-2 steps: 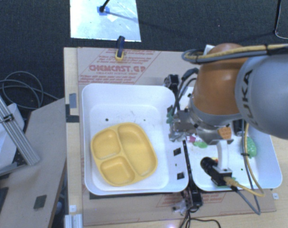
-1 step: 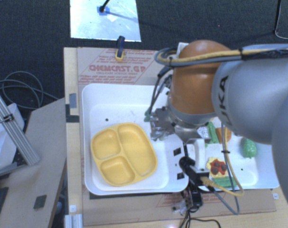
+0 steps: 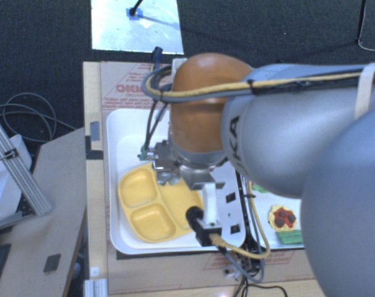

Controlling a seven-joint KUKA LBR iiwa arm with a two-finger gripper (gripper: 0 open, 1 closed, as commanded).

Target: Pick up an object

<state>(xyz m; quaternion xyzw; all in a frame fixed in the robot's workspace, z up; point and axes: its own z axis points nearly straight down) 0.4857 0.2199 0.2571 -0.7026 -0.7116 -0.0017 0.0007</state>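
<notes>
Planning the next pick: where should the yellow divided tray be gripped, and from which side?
Probably the yellow tray by its raised outer rim at the left edge, coming from above. It lies flat in the left bin, its right part hidden under the arm, so the left rim is the exposed thin edge.

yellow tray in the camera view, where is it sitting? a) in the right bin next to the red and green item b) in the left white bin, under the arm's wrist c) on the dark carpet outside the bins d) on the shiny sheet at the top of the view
b: the yellow tray, with divided compartments, lies in the left white bin, partly covered by the arm's wrist above it.
</notes>
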